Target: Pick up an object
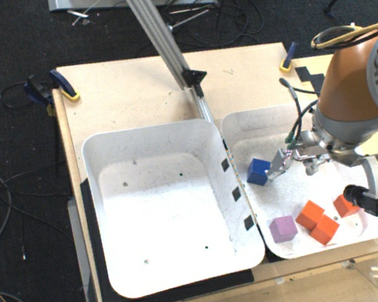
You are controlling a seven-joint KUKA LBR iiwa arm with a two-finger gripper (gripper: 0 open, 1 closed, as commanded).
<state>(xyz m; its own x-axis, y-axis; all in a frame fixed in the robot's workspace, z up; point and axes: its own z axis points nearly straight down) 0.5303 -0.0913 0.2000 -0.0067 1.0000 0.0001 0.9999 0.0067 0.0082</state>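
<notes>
Camera view: fixed above the bench [130, 92], looking down at a slant on two white bins side by side.
Arm: grey with an orange band, reaching in from the right over the right bin [270, 123].
Hand [277, 167]: low in the right bin, its tip just beside the blue cube [258, 171]; it looks to be touching the cube's right face.
Hand state: I cannot tell how the hand is set; the tip is small and blurred against the cube.
Blue cube: directly left of the hand, close to the wall shared with the left bin [155, 209]. Nothing shows it lifted; it seems to rest on the bin floor.
Purple cube [282, 228]: below the hand, toward the near rim, apart from it.
Orange blocks [317, 222]: two together, below and slightly right of the hand.
Red block [345, 205]: further right, near a black part of the arm.
Step in hand: judged as the approach or closing on the blue cube; no secure hold is visible.
Next move: likely needs the cube squarely inside the grasp before any lift, since the nearby bin wall leaves little room on its far side.
</notes>
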